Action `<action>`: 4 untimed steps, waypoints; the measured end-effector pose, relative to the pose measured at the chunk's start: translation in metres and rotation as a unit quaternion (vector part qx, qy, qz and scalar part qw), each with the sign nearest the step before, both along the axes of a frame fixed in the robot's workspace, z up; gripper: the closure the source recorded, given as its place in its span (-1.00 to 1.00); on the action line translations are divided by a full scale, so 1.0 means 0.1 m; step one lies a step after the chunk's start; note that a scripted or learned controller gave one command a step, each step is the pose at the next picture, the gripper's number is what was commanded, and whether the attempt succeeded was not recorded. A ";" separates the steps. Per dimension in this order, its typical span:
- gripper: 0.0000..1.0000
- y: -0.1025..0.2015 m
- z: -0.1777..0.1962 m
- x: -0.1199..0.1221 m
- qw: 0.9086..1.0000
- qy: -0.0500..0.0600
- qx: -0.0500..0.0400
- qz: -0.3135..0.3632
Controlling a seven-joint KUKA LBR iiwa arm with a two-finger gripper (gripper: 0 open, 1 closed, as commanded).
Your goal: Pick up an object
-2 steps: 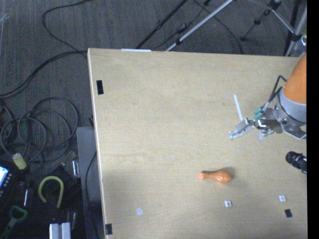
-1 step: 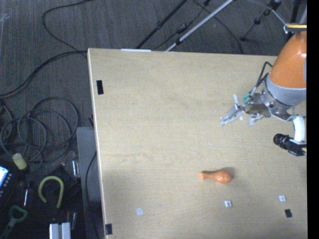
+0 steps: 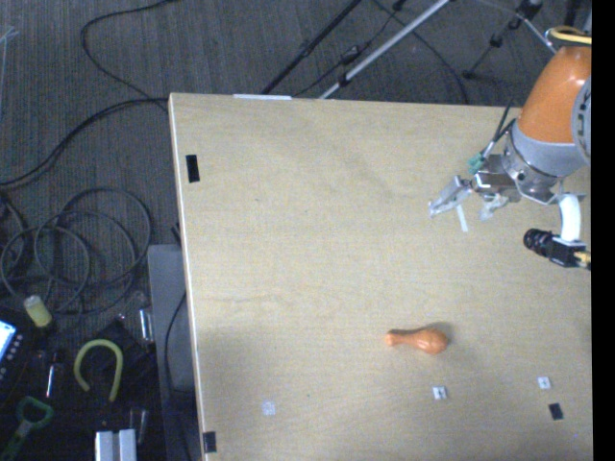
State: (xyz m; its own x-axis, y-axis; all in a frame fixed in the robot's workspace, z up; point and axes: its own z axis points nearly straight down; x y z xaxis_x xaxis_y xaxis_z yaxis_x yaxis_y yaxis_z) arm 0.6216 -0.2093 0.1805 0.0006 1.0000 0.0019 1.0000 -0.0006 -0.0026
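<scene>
A small orange object [image 3: 419, 340], shaped like a bulb with a thin neck pointing left, lies on the pale wooden benchtop [image 3: 307, 238] toward the front right. My gripper [image 3: 450, 214] hangs over the bench's right side, well behind the orange object and slightly to its right. Its pale fingers [image 3: 439, 205] are spread open and point left, and nothing sits between them. The grey wrist and the orange band [image 3: 555, 99] rise to the right.
A black marker [image 3: 193, 168] sits near the bench's left edge. Small square tags [image 3: 439, 392] lie along the front right. A black and yellow fitting [image 3: 554, 247] hangs below the wrist. Cables and tools [image 3: 86, 353] lie on the floor to the left.
</scene>
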 end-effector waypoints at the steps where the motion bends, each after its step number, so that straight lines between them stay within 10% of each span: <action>1: -1.00 0.07 -0.77 0.47 0.988 -0.001 -0.002 0.157; 2: -1.00 0.36 -0.96 0.47 0.955 -0.002 -0.002 0.297; 3: 1.00 0.36 -0.86 0.48 0.955 -0.003 -0.002 0.297; 4: 1.00 1.01 -0.09 0.48 0.957 -0.003 0.000 0.290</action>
State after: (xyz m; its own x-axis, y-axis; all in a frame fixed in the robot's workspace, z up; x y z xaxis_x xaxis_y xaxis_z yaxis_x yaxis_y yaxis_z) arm 0.6691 -0.1082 0.1710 -0.5545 0.8322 -0.0001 0.8322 0.5545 0.0027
